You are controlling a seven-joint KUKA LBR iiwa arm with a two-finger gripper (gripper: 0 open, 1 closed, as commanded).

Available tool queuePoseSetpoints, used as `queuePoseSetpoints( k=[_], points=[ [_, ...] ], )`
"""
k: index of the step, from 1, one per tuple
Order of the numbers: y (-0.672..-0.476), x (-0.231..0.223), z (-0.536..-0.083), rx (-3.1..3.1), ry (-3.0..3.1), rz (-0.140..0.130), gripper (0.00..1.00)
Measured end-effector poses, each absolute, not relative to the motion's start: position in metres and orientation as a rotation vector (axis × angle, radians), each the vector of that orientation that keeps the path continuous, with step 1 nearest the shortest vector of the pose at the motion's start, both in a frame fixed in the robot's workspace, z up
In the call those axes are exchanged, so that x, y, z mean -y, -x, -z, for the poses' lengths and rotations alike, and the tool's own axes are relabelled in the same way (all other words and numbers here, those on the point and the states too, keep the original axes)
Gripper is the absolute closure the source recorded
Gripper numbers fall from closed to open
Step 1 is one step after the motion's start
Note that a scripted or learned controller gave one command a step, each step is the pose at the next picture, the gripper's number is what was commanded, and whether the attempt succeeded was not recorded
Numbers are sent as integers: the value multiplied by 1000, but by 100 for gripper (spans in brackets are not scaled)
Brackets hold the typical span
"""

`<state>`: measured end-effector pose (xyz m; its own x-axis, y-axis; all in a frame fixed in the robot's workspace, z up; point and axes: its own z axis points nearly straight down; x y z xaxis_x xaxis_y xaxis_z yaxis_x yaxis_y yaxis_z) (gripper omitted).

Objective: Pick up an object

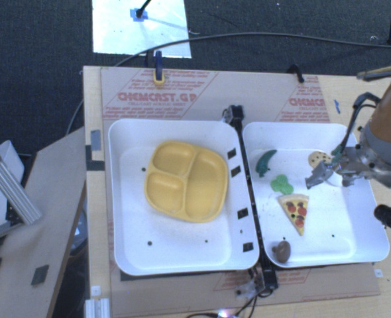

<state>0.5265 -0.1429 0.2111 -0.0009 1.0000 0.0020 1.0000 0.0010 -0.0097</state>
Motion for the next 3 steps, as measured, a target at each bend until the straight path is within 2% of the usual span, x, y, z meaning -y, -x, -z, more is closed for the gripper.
queuePoseSetpoints(
  k=[1, 2, 3],
  points=[
    [-529, 143, -216, 2225, 2217, -1, 0],
    [-528, 145, -152, 2219, 2217, -5, 0],
    [-529, 149, -107, 2219, 2217, -3, 0]
  ],
)
